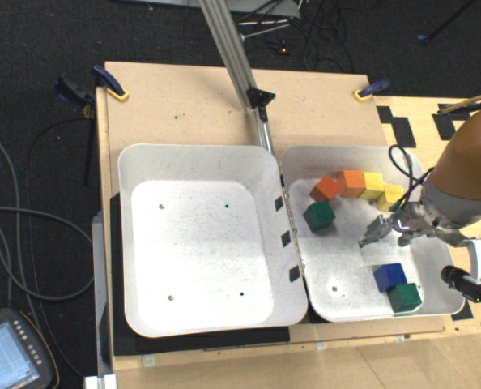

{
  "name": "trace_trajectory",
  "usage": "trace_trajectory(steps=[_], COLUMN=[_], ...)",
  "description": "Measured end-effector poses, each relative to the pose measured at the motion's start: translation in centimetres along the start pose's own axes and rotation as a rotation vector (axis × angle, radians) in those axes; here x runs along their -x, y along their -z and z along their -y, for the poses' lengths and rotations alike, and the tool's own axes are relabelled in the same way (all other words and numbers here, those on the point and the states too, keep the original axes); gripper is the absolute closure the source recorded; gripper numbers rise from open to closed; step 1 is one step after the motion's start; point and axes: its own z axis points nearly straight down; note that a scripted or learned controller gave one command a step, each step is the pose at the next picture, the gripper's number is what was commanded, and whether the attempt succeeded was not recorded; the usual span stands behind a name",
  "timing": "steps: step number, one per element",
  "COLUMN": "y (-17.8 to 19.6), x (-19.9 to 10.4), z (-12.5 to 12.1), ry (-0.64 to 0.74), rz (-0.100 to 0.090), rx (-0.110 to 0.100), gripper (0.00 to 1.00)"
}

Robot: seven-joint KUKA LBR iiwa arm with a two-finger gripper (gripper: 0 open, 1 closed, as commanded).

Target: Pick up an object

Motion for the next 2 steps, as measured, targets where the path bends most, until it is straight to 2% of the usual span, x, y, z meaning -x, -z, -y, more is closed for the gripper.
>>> trace_trajectory(steps=[1,2], y=[-2.3,-1.2], x=[0.0,0.0], z=[0.0,-0.1], ry=[-0.001,-0.001], rz=[0.003,0.003], rx=[0.005,0.008], gripper=[0.0,1.0])
